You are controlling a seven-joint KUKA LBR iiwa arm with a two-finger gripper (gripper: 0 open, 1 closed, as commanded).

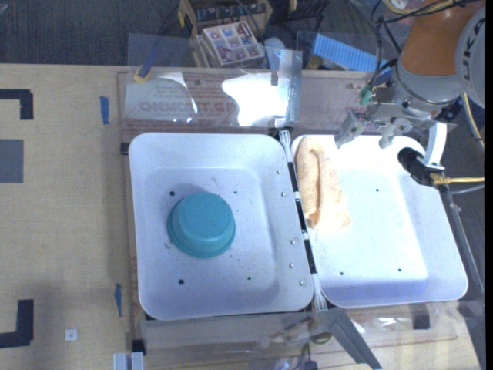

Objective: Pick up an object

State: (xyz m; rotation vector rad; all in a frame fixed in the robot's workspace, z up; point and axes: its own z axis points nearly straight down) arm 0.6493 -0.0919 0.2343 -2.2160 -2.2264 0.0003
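One teal bowl, one tan cloth, two bins.

Wooden bench bears two white bins, side by side.

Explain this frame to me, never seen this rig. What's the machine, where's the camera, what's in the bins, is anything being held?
One fixed camera looks down at a slant on a bench with two shallow white bins side by side. The machine is a single KUKA arm, grey with an orange band, reaching in from the right of the view. Its two-finger gripper hangs over the top edge of the right bin.

The left bin holds a teal bowl, apparently upside down, near its middle. The right bin holds a tan, bread-like object lying lengthwise along its left wall.

Nothing shows between the gripper's fingers, which look spread apart, so no object is picked up yet. Clutter lies beyond the bench at the top.
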